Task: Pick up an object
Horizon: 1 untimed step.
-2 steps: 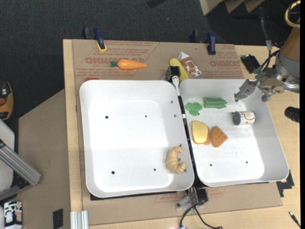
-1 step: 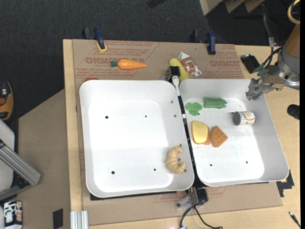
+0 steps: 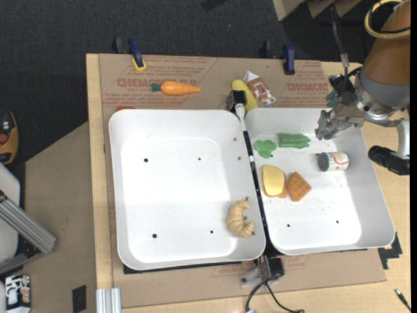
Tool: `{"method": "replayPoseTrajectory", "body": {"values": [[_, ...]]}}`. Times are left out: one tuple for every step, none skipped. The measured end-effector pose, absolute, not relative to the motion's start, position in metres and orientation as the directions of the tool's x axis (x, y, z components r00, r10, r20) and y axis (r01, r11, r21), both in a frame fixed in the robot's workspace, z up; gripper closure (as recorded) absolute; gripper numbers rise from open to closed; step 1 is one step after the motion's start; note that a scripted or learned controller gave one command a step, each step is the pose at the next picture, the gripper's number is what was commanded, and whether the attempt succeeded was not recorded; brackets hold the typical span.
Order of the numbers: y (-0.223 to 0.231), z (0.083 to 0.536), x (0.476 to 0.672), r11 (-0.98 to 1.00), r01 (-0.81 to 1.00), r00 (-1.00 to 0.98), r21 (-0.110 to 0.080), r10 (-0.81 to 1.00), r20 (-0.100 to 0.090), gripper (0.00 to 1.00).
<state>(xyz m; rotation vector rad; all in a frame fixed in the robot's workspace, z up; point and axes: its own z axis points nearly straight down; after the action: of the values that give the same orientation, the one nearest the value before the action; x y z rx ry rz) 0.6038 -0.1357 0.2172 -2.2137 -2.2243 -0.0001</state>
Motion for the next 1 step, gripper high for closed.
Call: {"method": "replayPoseTrajectory", "body": {"values": [[-0.0685,0.3766,0.5772,0.009,1.000,-0.009,0.021,1.000,0.001,1.00]]}}
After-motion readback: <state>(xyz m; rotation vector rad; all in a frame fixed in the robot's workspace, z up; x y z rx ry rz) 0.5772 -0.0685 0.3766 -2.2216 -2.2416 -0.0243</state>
